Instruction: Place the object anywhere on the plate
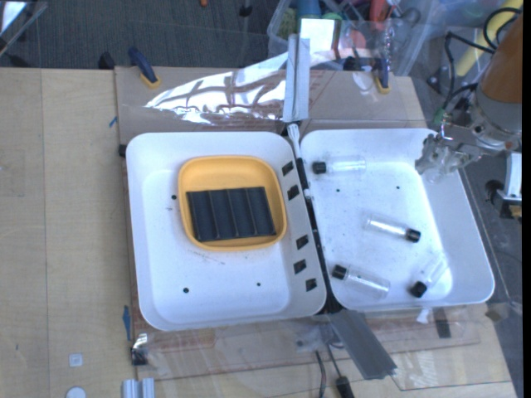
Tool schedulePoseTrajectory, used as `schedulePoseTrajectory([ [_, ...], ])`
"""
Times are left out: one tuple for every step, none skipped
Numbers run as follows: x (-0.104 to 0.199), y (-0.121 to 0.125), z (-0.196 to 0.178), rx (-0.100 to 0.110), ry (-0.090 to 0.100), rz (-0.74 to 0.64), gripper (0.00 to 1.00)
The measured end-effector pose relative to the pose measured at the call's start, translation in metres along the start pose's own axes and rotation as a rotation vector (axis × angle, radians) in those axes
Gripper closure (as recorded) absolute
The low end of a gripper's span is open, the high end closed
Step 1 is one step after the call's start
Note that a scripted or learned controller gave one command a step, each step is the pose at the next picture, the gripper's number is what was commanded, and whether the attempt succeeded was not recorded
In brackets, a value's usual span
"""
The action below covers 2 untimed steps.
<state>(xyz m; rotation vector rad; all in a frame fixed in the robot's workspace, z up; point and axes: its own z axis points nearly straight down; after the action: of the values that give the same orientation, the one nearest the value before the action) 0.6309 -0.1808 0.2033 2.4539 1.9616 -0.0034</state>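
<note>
My gripper (438, 157) hangs over the upper right rim of the right bin (465, 222), a tangle of grey metal that blurs into the bin's white edge. I cannot tell how it is set, and I see no tube in it. Above it my arm runs out of the view's right side, so little more than a brownish patch of it can be seen.

Four small clear tubes with black caps lie on the right bin's floor. One tube (340, 166) rests near the bin's upper left corner, cap to the left. A second (393, 230) lies around the middle of that bin, tilted, cap at its lower right end. A third (360, 279) sits near the bin's lower left, cap to the left. The fourth (428, 277) is at the lower right, its clear body almost lost against the white plastic; only the cap reads plainly.

Left of the right bin, in the left bin (149, 247), sits the plate (192, 176), a rounded square of yellow plastic with a raised rim. A dark ribbed rectangle (231, 214) covers most of its floor. No tube rests on the plate.

Beyond the right bin's far edge lies crinkled silver foil (216, 98), and a clear tub (357, 7) of coloured items stands behind it, cut off at the top
</note>
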Motion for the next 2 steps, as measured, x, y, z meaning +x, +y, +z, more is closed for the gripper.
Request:
schedulePoseTrajectory([
  [0.006, -0.048, 0.033, 0.002, 0.003, -0.307, 1.00],
  [0.000, -0.107, 0.038, 0.001, 0.004, -0.632, 1.00],
])
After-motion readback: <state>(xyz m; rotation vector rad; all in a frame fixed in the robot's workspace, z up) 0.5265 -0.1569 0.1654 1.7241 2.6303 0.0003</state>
